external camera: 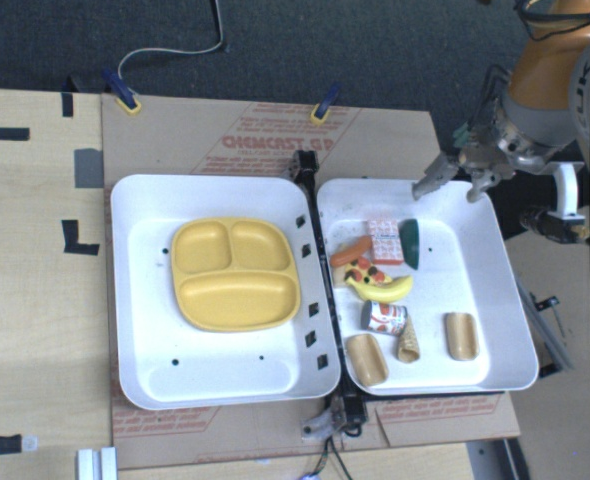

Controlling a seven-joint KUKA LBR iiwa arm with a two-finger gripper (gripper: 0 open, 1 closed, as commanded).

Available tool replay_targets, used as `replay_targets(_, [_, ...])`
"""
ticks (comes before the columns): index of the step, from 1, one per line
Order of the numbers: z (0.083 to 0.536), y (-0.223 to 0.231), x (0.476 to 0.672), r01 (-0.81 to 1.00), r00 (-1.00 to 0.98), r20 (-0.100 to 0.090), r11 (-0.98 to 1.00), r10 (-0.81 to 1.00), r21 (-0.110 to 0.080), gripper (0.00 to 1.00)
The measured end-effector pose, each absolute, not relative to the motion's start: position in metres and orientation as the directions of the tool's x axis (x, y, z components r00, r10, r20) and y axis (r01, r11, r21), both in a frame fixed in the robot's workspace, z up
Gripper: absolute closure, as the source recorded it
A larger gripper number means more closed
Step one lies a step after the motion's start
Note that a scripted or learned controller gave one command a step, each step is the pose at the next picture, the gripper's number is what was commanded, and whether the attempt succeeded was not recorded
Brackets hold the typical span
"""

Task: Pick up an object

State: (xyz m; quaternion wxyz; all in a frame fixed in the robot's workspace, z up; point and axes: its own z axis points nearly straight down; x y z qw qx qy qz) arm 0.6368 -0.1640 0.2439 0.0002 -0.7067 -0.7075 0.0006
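Several small toy foods crowd the right bin (495, 258); the banana (383, 288) looks light, stiff, graspable mid-curve. The gripper (448, 186) hovers with fingers apart, holding nothing.

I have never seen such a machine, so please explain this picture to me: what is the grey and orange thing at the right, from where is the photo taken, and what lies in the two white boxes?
The grey and orange thing is a robot arm. At its end sits a two-finger gripper, its "hand". The fingers are spread open and hold nothing; they hang over the far rim of the right bin.

The photo comes from one fixed camera above the bench, looking down at a slant.

The left bin holds a yellow divided plate. The right bin holds small toy foods: a banana, a carrot, a white and red packet, a dark green piece, a small can, an ice cream cone and two tan bread-like rolls.

The arm's job is to pick up one of these things; it has not done so yet.
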Motion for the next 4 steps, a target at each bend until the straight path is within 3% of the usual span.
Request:
replay_targets(1, [0.087, -0.173, 0.586, 1.000, -0.001, 0.000, 0.001, 1.000, 0.001, 0.00])
replay_targets(2, [0.086, -0.121, 0.612, 1.000, -0.003, -0.001, 0.003, 1.000, 0.006, 0.00])
replay_targets(3, [0.096, -0.122, 0.611, 1.000, -0.002, -0.002, 0.002, 1.000, 0.004, 1.00])
replay_targets(4, [0.220, -0.054, 0.561, 1.000, -0.003, 0.000, 0.003, 1.000, 0.002, 1.00])
